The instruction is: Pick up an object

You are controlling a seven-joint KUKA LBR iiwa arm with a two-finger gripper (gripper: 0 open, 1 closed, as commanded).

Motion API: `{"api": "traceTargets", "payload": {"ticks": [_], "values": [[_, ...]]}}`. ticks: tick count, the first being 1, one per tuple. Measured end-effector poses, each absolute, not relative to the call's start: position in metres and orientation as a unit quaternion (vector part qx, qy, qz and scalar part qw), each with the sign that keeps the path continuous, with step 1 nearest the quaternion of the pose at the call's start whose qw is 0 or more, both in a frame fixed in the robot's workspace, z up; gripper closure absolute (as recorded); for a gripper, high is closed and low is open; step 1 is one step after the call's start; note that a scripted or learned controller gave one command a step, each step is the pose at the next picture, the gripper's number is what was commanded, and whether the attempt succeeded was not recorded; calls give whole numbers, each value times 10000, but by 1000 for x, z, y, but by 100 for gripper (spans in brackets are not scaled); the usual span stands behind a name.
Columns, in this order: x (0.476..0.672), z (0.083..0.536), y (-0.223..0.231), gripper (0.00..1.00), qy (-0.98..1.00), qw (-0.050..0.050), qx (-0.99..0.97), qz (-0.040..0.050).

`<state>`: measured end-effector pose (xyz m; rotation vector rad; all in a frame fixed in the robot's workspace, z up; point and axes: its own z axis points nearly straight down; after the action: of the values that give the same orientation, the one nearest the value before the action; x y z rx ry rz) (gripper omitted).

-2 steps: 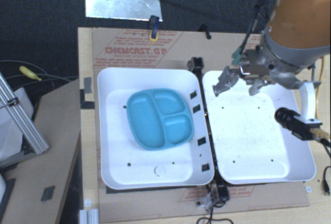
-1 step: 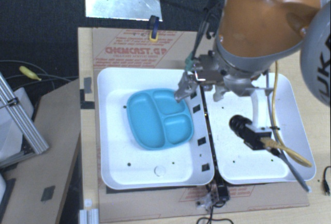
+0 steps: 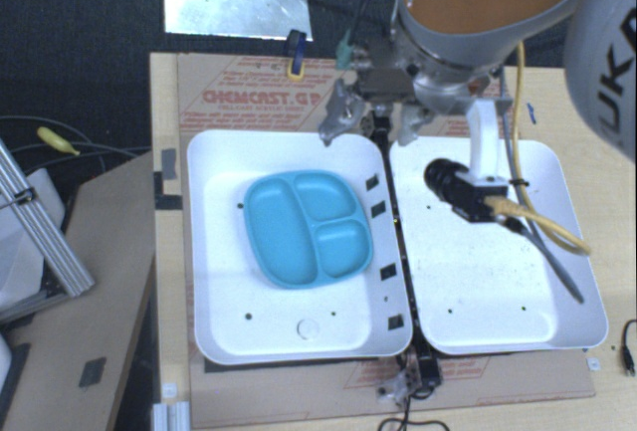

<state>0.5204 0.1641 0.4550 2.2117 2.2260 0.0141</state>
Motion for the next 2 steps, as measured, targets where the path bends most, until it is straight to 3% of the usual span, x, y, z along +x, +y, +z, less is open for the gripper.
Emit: {"api": "traceTargets", "payload": {"ticks": [1,2], "values": [[485,496,180,0,7093,7,7049,33],[487,505,180,100,7105,7,7037,29]]}}
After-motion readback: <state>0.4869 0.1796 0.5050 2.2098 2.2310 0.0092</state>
